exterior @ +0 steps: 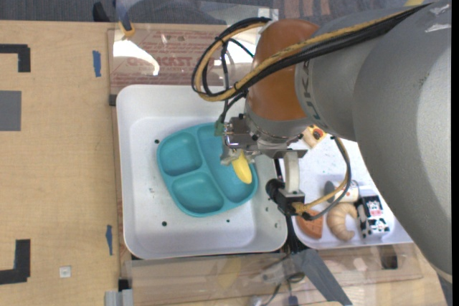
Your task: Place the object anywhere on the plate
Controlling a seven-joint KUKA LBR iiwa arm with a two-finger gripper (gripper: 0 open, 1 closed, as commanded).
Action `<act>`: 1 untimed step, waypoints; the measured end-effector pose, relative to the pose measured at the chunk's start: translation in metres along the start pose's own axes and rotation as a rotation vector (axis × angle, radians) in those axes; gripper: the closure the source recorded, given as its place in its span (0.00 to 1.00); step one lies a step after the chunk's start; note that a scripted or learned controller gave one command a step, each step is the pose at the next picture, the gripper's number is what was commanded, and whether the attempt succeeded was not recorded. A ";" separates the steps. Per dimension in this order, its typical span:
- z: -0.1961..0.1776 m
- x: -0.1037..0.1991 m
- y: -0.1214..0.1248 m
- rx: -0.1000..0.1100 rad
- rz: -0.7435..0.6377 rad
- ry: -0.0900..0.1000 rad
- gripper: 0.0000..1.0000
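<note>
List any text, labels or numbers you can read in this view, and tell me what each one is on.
No text in this view is sharp enough to quote.
Red printing on the cardboard sheet behind the left bin: too blurred and washed out by glare to read.
Black-and-white pattern on the small box in the right bin: a printed marking, no legible characters.
Blue plate and the yellow object at its edge: no writing visible.
</note>
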State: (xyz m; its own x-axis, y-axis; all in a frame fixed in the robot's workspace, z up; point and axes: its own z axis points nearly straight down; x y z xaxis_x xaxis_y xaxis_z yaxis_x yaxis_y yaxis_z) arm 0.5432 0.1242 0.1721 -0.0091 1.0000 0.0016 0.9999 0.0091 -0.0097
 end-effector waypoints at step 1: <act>0.000 -0.005 0.001 -0.001 0.008 -0.003 0.00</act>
